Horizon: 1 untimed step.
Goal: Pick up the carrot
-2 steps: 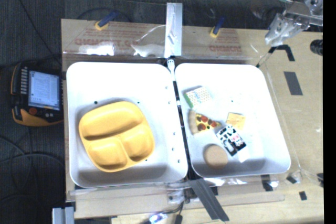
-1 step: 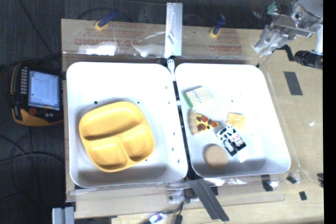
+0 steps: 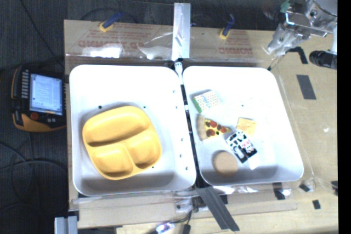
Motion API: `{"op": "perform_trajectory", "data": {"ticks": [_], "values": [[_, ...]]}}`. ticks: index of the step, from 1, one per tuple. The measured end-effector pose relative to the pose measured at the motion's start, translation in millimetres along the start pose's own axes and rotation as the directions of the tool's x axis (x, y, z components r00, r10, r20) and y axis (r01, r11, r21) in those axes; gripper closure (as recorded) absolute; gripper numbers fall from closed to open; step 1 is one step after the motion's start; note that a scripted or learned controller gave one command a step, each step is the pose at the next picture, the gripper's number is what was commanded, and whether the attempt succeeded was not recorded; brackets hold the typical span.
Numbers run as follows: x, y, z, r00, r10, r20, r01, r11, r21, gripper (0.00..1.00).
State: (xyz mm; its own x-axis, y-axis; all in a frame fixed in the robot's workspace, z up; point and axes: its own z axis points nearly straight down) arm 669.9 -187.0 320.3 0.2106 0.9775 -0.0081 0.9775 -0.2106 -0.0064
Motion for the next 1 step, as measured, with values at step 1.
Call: {"op": "perform_trajectory", "data": {"ticks": [1], "values": [[0.6,0.6,-7.3,1.0,-0.002,0.003,0.002,1.0,0.003,1.0]]}}
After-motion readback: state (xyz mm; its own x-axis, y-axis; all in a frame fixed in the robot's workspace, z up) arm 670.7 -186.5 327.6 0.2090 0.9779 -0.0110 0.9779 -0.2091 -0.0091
